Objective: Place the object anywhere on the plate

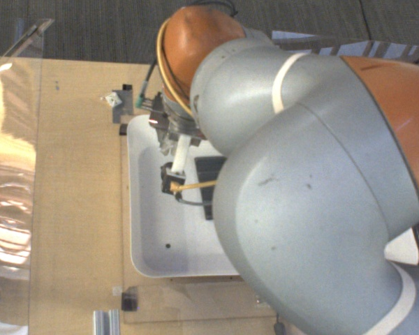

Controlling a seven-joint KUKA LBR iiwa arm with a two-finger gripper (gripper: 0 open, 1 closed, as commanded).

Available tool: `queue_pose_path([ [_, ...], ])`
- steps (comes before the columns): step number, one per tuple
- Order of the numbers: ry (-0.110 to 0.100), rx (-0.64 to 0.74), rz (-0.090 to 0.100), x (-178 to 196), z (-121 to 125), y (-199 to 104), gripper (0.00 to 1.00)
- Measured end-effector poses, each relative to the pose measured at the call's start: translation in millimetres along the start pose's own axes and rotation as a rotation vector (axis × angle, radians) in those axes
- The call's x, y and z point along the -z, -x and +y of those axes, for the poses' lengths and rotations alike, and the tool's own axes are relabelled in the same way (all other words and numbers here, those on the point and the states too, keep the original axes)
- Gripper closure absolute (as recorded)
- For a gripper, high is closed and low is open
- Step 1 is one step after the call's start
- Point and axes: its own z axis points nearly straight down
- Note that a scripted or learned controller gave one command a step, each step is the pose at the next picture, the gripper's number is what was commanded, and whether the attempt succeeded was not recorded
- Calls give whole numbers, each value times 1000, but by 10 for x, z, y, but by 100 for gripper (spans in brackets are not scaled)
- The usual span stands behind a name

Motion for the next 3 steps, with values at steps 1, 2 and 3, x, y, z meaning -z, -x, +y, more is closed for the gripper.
queue_pose_path([
  [1, 1, 0, 1, 3, 2, 1, 0],
  [2, 1, 0, 1, 4, 2, 1, 0],
  [3, 1, 0, 1, 4, 2, 1, 0],
])
